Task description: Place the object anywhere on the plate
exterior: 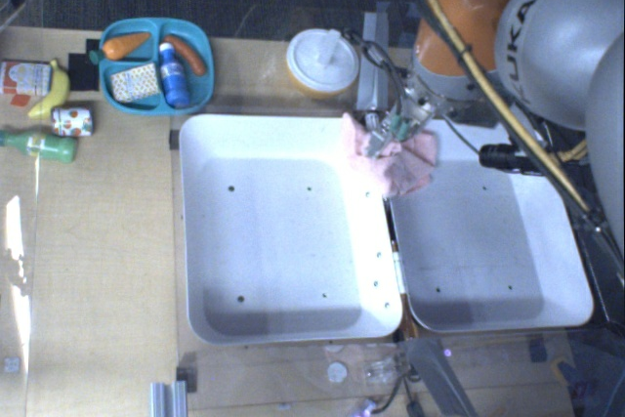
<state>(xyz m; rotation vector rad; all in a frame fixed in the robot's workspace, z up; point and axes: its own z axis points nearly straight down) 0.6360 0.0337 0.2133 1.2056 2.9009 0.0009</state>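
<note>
Soft pink cloth (pixel 408 161), all crumpled and floppy, dangling over the back edge where the two white bins (pixel 283 239) meet. Pinched between the gripper (pixel 389 130) fingers, bunched at the top.

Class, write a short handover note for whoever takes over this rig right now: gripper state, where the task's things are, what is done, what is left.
Gripper: above the far edge where the two bins meet, shut on the pink cloth, which hangs from its fingers.
Cloth: lifted, draping over the far left corner of the right bin.
Left bin: beside it.
Blue divided plate: on the bench beyond the left bin, holding toy food.
Done: cloth picked up.
Left: carry it left to the plate and set it down there.
</note>
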